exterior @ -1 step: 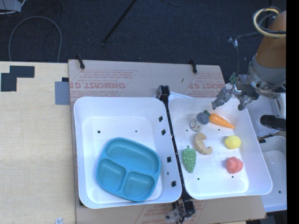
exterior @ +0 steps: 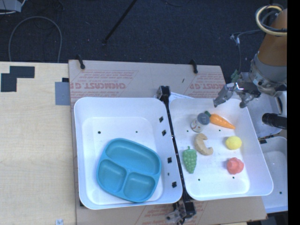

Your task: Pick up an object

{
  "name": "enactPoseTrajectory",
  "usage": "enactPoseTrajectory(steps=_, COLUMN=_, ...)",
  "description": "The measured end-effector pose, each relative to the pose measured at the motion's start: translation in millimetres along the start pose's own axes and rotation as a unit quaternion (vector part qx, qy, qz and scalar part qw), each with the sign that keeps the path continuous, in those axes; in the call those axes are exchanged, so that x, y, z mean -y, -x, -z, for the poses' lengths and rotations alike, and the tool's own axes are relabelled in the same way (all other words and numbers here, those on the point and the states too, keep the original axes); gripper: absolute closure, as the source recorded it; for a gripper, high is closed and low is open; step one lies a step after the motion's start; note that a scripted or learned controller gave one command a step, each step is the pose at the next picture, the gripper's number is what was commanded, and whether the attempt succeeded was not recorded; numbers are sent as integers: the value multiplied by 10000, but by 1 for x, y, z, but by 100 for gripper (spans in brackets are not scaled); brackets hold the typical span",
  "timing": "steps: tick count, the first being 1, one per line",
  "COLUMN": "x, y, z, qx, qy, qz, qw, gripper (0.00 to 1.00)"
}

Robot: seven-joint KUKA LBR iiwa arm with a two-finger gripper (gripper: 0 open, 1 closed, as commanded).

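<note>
The right bin [exterior: 253, 184] holds several small toy foods. An orange carrot [exterior: 222, 121] lies near its back, with a small grey-capped bottle [exterior: 200, 121] just left of it. A tan cashew-shaped piece [exterior: 203, 145] sits mid-bin, a green grape bunch [exterior: 190, 160] at the left, a yellow lemon [exterior: 233, 143] and a red strawberry [exterior: 235, 165] at the right. My gripper [exterior: 232, 98] hovers over the bin's back right edge, above and behind the carrot. Its fingers are spread open with nothing between them.
The left bin [exterior: 89, 121] holds a blue divided plate [exterior: 129, 169]. A black divider [exterior: 168, 139] runs between the bins. The arm [exterior: 272, 55] rises at the right edge. A wooden bench top [exterior: 33, 149] lies to the left.
</note>
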State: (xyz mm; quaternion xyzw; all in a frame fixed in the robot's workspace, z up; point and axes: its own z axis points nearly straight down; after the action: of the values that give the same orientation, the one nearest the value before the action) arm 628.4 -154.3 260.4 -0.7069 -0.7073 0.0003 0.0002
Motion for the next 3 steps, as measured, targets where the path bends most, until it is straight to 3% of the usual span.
enactPoseTrajectory(steps=2, x=1, y=-5, z=-87, qx=-5, qy=-25, qz=-1, qw=10000, gripper=0)
enactPoseTrajectory(steps=3, x=0, y=-1, z=-138, qx=-35, qy=35, qz=0, qw=10000, gripper=0)
